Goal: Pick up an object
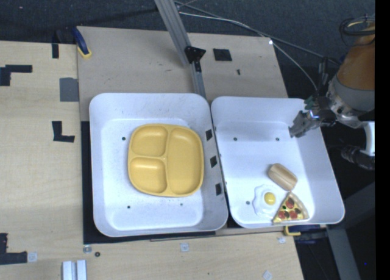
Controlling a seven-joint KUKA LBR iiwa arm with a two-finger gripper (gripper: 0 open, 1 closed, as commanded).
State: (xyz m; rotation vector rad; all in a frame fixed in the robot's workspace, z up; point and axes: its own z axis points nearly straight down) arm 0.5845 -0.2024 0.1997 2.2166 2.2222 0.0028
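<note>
1. Landmark: right bin (317, 150). At its near edge lie a pizza slice (291, 208) and, touching it on the left, a fried egg (266, 199).
2. Just beyond them, a bread roll (282, 176), apart from both.
3. Left of the bin: a yellow tray (166, 160) in the other bin (103, 150).
4. At the bin's far right rim hangs the gripper (300, 125); whether it is open cannot be told, and nothing is seen in it.
5. Judged step: approach, no pick yet. The next move calls for travel toward the roll, then descent.

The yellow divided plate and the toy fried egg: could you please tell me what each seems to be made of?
The yellow divided plate looks like moulded plastic: one even colour, rounded ridges, a soft sheen. The toy fried egg also looks like plastic, perhaps rubbery: flat white with a glossy raised yolk. It is too small to be sure.
</note>
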